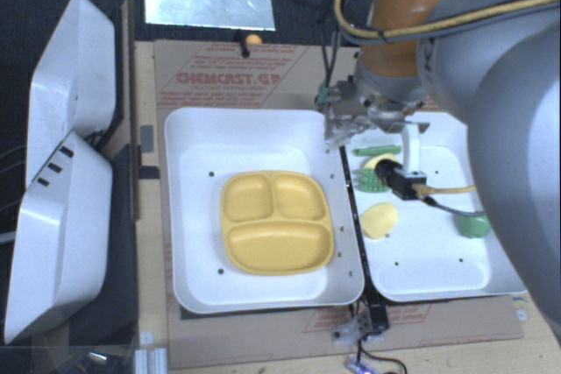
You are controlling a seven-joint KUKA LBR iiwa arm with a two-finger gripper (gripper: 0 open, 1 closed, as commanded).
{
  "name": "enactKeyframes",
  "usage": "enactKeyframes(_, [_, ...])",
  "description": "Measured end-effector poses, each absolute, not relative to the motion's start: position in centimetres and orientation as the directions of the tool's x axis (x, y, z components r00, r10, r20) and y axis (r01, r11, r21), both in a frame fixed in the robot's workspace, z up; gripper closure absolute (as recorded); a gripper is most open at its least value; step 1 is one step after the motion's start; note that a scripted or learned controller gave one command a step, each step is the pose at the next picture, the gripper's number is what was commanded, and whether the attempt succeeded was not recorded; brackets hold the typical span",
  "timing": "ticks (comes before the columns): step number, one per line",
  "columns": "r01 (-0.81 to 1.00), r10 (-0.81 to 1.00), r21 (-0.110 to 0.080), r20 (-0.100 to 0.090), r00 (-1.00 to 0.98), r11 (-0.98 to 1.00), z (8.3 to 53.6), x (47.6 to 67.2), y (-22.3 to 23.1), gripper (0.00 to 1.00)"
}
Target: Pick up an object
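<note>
Nothing looks lifted yet. The gripper (340, 134) hangs over the seam between the bins, just above centre frame; spread or closed, I cannot tell. Just right of it, in the right bin (438, 276), lie a green toothed piece (370, 180) and a pale yellow piece (379, 220). The yellow divided plate (276, 223) sits in the left bin (197, 188).

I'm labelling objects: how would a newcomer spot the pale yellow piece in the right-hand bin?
Find the white bin on the view's right. Near its left wall, below the green comb-like piece, lies a rounded, pale yellow piece. Unlike that neighbour, it is yellow and lies alone.
</note>
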State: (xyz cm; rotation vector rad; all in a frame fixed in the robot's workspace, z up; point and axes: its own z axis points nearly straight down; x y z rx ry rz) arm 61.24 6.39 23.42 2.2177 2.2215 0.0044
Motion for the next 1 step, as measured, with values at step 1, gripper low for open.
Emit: enactKeyframes(1, [1.000,1.000,0.004,0.000,-0.001,0.001,25.78,64.66,6.70,1.00])
